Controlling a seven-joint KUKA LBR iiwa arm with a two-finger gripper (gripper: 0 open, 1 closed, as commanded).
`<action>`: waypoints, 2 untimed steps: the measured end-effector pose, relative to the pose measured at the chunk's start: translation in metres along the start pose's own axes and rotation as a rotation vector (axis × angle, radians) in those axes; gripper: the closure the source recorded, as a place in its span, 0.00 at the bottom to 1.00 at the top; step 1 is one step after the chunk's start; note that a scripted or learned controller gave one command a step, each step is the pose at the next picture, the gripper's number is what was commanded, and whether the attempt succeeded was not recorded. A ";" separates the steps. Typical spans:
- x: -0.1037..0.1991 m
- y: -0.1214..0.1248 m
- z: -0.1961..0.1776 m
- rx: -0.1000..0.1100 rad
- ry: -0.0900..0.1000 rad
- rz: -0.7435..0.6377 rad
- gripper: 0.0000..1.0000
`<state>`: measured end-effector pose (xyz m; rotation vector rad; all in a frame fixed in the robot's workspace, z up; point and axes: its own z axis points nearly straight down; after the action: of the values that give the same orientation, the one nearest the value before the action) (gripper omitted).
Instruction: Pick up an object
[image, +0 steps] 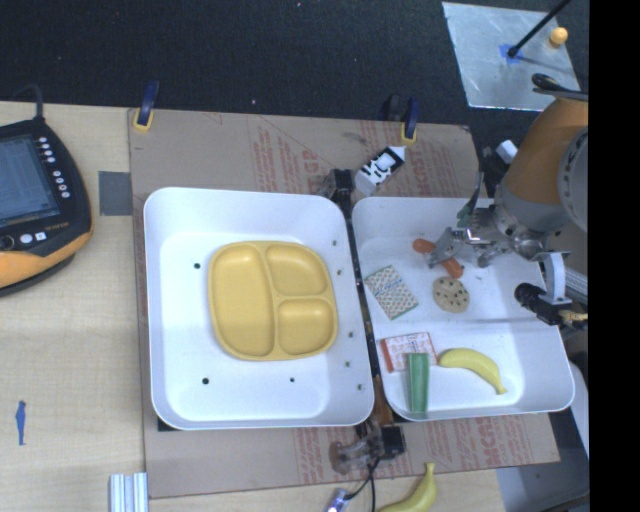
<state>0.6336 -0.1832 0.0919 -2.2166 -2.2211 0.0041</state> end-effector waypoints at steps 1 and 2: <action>0.029 0.023 0.000 -0.003 0.000 -0.001 0.00; 0.012 -0.008 0.000 0.000 -0.001 -0.001 0.00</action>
<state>0.6259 -0.1713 0.0918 -2.2155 -2.2233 0.0051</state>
